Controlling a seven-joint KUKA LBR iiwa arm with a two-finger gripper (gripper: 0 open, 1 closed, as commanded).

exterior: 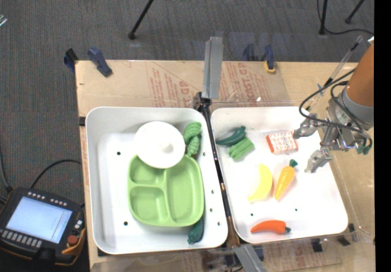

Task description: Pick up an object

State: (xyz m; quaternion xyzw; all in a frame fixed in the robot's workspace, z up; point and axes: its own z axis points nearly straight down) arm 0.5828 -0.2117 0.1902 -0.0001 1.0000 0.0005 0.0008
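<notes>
Two bins [98,142]: plates left, toy food right under spread, empty gripper [310,148].

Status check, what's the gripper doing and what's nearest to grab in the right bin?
Gripper over right bin's far-right side, holding nothing. Nearest: orange carrot, red-and-white box, both untouched. Nothing blocking either.

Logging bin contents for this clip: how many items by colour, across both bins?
Green: 5: tray, ridged piece, dark piece, pepper, bundle
White: 1: plate
Yellow: 1: banana
Orange: 1: carrot
Red: 2: chilli, box
Total: 10
</notes>
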